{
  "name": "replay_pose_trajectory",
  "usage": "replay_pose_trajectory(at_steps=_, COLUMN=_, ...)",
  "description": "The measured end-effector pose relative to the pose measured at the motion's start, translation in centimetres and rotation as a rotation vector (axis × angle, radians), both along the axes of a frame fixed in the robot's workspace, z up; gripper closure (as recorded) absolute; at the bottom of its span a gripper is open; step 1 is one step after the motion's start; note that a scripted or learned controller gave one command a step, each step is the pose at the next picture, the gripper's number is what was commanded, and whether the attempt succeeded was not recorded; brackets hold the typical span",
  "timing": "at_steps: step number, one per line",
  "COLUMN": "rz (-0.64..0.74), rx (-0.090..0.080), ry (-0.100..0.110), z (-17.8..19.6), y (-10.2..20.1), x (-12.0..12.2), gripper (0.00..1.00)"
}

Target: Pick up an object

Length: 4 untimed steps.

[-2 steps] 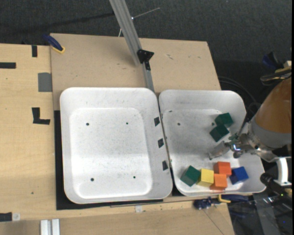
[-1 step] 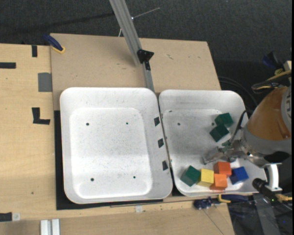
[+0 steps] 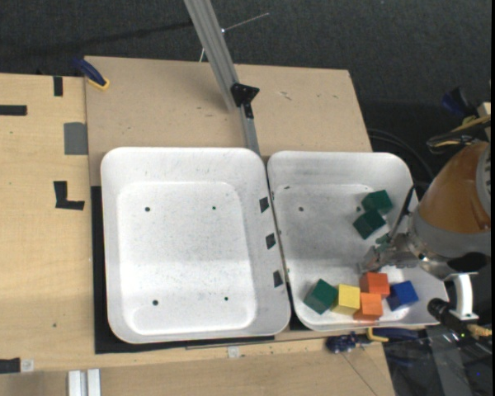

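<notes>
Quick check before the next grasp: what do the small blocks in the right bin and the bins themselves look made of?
The blocks, such as the yellow block and blue block, look like painted wood or hard plastic: flat faces, crisp edges, solid matte colour. Which of the two is unclear at this resolution. The right bin and left bin look like moulded white plastic: rounded corners, smooth raised rims, grey scuffing on the floors.

Blocks (image 3: 361, 295) crowding right bin's (image 3: 330, 172) near corner
</notes>
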<state>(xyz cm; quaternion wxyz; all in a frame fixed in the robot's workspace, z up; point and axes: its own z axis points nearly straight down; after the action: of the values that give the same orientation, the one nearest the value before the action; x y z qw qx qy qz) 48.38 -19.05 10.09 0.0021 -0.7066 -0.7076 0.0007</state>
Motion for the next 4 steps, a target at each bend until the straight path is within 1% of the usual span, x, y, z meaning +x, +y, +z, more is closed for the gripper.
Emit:
replay_pose_trajectory(at_steps=1, rz=-0.001, rx=-0.003, ry=-0.006, z=4.2, y=0.0, x=0.1, gripper=1.0)
replay_pose_trajectory(at_steps=2, rz=0.0, rx=-0.004, ry=-0.008, z=9.4, y=0.1, x=0.2, gripper=1.0)
replay_pose_trajectory(at_steps=3, rz=0.007, rx=0.0, ry=-0.004, z=9.8, y=5.9, x=3.0, gripper=1.0)
replay_pose_trajectory(at_steps=4, rz=0.006, rx=0.0, ry=-0.002, z=9.2, y=10.7, x=5.0, gripper=1.0)
